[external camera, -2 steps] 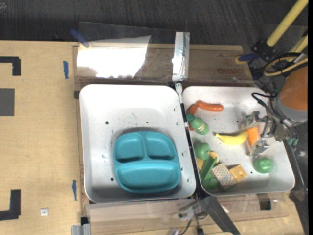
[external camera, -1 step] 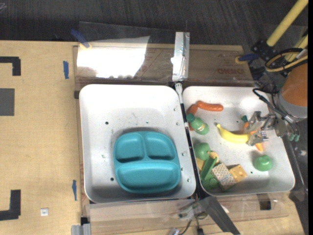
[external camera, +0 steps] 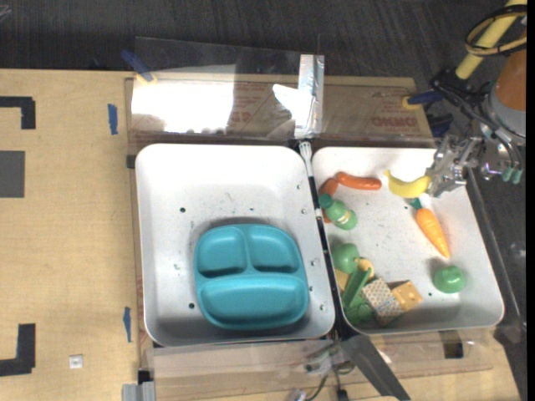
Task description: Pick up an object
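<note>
On the worktop, two white bins side by side.

Left bin (external camera: 159, 174): one teal divided tray (external camera: 249, 276), lying flat toward the near side.

Right bin (external camera: 481, 307): toy foods, loose. Red sausage (external camera: 359, 182) and yellow banana (external camera: 407, 185) at the far side; carrot (external camera: 434, 230) just below the banana; green ball (external camera: 449, 279) near the right wall; further green pieces (external camera: 341, 216) along the left wall; small tan blocks (external camera: 391, 296) at the near side.

Tool (external camera: 447, 174): at the right bin's far right corner, just beside the banana's end. Spread of its jaws: cannot tell. Nothing seen gripped.

Progress: no object lifted; all lie in the bin. Grasp and lift remain.
</note>
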